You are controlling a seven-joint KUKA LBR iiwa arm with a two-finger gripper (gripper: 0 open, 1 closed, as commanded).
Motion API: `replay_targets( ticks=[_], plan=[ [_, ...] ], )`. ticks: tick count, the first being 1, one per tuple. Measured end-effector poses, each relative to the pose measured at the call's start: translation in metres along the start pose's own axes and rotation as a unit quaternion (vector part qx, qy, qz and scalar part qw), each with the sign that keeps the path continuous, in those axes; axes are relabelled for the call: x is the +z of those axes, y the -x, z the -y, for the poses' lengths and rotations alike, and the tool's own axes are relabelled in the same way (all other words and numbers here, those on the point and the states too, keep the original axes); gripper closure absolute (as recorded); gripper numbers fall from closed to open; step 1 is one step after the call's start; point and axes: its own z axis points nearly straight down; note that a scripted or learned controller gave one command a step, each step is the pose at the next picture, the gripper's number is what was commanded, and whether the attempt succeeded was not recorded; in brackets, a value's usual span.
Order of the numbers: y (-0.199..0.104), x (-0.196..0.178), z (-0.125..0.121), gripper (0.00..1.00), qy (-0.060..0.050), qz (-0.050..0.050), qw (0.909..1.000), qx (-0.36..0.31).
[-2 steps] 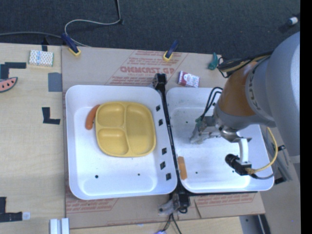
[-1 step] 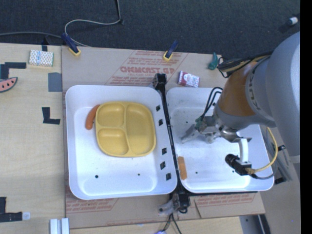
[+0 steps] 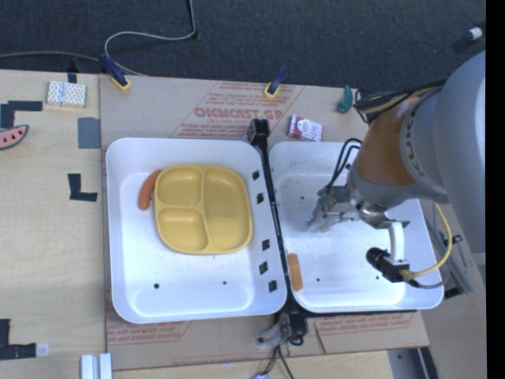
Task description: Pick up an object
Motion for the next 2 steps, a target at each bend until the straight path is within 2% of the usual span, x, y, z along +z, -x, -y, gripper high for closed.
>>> replay_targets(
  ticks=[1,2],
  plan=[
    [0.000,0.000,0.000,0.00,0.000,0.000,1.0000,0.000],
    [0.001,0.019,-0.077,0.00,0.001,0.001,1.0000,0.000]
  ],
)
